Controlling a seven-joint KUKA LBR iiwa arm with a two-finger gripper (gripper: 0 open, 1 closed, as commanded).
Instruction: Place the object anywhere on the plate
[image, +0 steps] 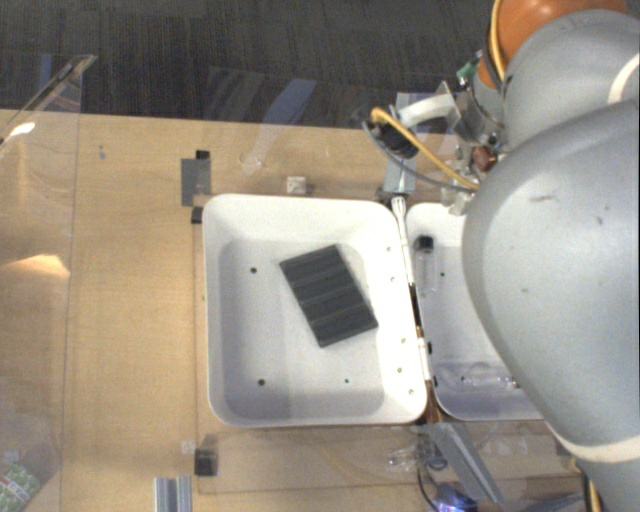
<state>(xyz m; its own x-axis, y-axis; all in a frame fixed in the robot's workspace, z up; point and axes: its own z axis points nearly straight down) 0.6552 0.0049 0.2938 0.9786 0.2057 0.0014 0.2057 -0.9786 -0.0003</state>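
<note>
Nearest the camera: bulky grey arm (560, 290), looming over the right-hand white bin (450, 390) and covering most of it. End effector hidden under that bulk; impossible to tell whether apart, together or clamped on anything. Orange band (520, 25) just visible at the top right, with a yellow cable (425, 160) looping beside the wrist hardware.

Further in: left-hand white bin (230, 390), sitting square on the wooden worktop (110, 300), its right rim touching the neighbouring bin. Flat dark grey ribbed slab (328, 295) lying tilted near the middle of the bin floor, well clear of every wall and of the arm. Hard to say whether this slab serves as the plate or as the object; nothing resting on top of it either way.

Beyond the bins: small black bracket (198, 178) at the left bin's far corner, a small pale block (295, 185) just past the far rim, dark carpet (250, 40) behind the worktop edge.

Progress, as judged from this one view: nothing seen carried, nothing seen set down on the slab. Likely early or mid-attempt, with the arm busy over the right bin. Placement itself apparently not yet done, and the carry across to the left bin seemingly outstanding
</note>
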